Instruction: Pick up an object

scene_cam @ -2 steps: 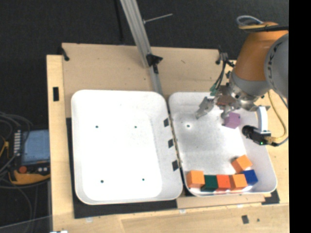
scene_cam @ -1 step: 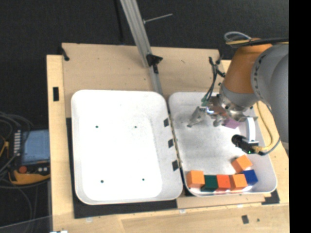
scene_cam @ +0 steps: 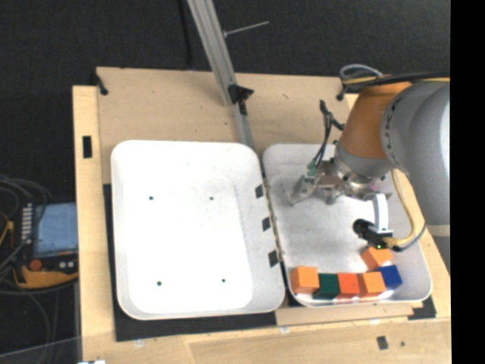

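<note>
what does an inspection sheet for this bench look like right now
surface: wooden bench bearing left bin and right bin
job's things: blocks, orange, green and blue, along the right bin's near edge
clutter: nothing seen
grippers: gripper low over the right bin, apart from the blocks
cables: cables on the arm's wrist; black cables on the floor at left
surroundings: metal pole, blue-screened handset, dark floor

A pale wooden surface (scene_cam: 182,105) stands on a dark, speckled floor (scene_cam: 91,21). A grey metal pole (scene_cam: 216,44) slants up from its far edge. Left of it, cables (scene_cam: 15,203) and a blue device (scene_cam: 57,230) lie on the floor.
</note>
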Robot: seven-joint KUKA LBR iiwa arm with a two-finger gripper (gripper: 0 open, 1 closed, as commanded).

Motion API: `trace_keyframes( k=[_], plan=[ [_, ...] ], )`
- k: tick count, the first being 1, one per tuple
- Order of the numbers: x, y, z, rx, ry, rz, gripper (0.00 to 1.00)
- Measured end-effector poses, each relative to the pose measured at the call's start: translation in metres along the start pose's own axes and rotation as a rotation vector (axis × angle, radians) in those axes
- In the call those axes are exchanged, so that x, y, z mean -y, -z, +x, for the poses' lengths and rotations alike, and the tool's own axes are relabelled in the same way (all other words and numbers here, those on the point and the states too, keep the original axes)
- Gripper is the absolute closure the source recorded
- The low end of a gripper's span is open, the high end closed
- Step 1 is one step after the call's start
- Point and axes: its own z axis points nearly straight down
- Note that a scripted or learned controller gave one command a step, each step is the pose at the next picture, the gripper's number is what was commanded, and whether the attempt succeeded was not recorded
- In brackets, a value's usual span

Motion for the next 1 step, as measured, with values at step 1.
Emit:
trace_keyframes(
  k=[1],
  plan=[
    [-0.0014, 0.0129, -0.0002, -0.002, -0.007, -0.006, 1.00]
  ],
)
